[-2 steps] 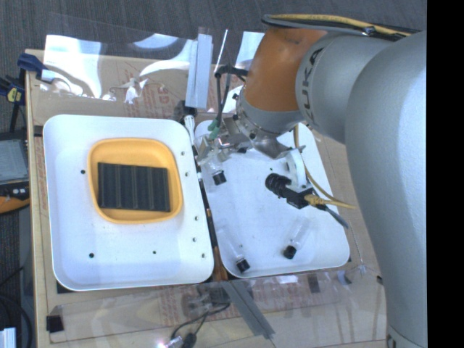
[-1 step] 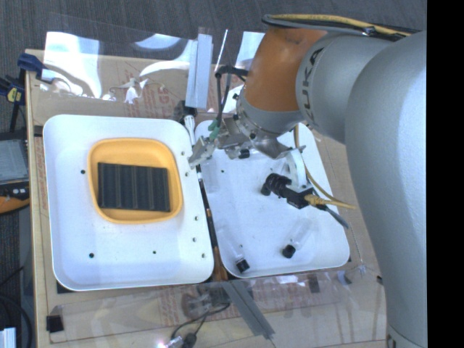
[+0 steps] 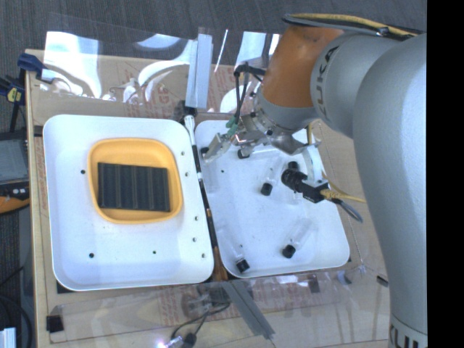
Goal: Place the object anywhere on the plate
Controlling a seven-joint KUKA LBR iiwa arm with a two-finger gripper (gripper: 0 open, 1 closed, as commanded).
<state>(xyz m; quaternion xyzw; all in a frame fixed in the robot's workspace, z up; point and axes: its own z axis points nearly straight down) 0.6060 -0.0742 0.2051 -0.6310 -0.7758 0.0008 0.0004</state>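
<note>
Gripper (image 3: 233, 145) above right bin (image 3: 250, 220) — yellow plate (image 3: 130, 149) in left bin (image 3: 109, 256)

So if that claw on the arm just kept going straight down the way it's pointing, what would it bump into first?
Probably the white floor of the right bin near its far left corner. The gripper points down there, and no object seems to lie directly beneath it, though depth is hard to judge from this slanted view.

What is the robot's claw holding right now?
It cannot be told. The claw sits low over the right bin, its tips hidden by the wrist, and no object is visible between them.
</note>
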